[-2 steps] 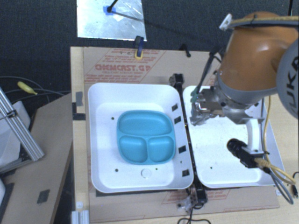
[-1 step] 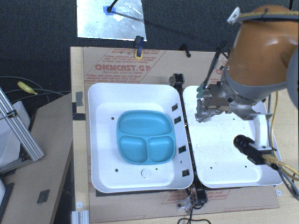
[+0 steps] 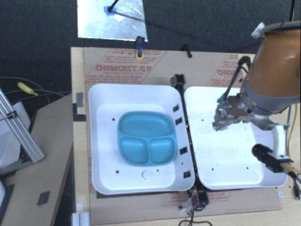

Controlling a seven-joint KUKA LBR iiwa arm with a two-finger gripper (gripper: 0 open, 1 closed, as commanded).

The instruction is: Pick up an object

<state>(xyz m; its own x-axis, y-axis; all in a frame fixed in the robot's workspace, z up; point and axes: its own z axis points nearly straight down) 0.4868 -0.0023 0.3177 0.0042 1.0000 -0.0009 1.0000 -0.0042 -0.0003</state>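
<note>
Bright, even overhead light – glare on the foil sheet (image 3: 112, 12), soft shadows, slightly grainy focus throughout.

We look down at a slant from above the desk (image 3: 117, 60), both white bins (image 3: 103, 102) within our frame.

A robotics lab: a grey and orange industrial arm (image 3: 275, 69) reaches over two white bins (image 3: 136, 95) clipped side by side on a printed-cardboard desk (image 3: 123, 65), with aluminium framing (image 3: 19, 131) left and loose cables (image 3: 42, 94).
</note>
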